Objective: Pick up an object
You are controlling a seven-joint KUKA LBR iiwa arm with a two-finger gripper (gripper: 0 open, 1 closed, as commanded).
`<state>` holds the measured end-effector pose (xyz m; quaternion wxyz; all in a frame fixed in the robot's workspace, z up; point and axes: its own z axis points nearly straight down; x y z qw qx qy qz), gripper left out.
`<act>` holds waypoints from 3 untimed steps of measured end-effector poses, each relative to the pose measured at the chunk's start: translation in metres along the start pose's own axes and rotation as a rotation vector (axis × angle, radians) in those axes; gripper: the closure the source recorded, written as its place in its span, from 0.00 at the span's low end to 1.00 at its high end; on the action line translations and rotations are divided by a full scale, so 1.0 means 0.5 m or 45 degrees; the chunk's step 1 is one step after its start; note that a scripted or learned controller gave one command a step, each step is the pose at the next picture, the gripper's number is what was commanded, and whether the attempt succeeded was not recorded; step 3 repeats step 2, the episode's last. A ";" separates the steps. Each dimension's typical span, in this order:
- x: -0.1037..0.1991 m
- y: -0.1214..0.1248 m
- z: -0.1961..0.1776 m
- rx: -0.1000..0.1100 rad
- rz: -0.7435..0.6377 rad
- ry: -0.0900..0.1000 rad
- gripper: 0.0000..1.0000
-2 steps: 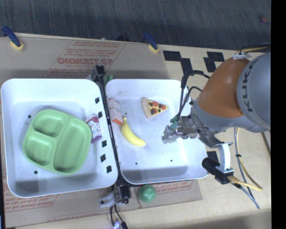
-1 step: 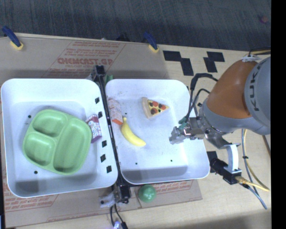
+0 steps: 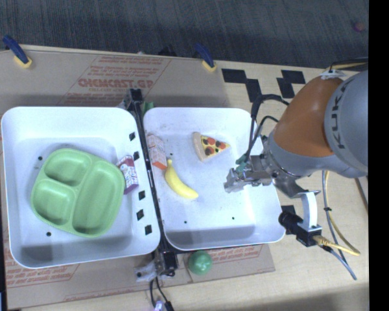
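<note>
You have the gripper (image 3: 236, 180) low over the right bin (image 3: 246, 232), toward its right side, with the grey arm (image 3: 324, 128) and its orange band reaching in from the right edge of the view. The gripper is small and blurred here, so you cannot tell whether the fingers are open or closed, and nothing visible sits between them. The nearest candidates lie to its left on the bin floor: a yellow banana (image 3: 178, 181) near the bin's middle, and a pizza slice toy (image 3: 209, 146) above it, closer to the far wall; both are apart from the gripper. A small orange-and-white packet (image 3: 157, 151) rests against the bin's left wall. In the left bin (image 3: 26, 238) you see a green divided plate (image 3: 78, 191) filling much of the floor, with a small dark red wrapper (image 3: 128, 170) just beside its right edge. On the counter (image 3: 117, 76), in front of the bins, a green ball (image 3: 199, 262) sits outside them.
</note>
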<state>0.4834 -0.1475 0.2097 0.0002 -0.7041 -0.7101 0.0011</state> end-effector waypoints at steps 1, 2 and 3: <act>0.043 -0.013 -0.007 0.001 -0.001 0.002 1.00; 0.042 -0.013 -0.007 0.001 0.001 0.001 0.00; 0.042 -0.013 -0.007 0.001 0.001 0.001 0.00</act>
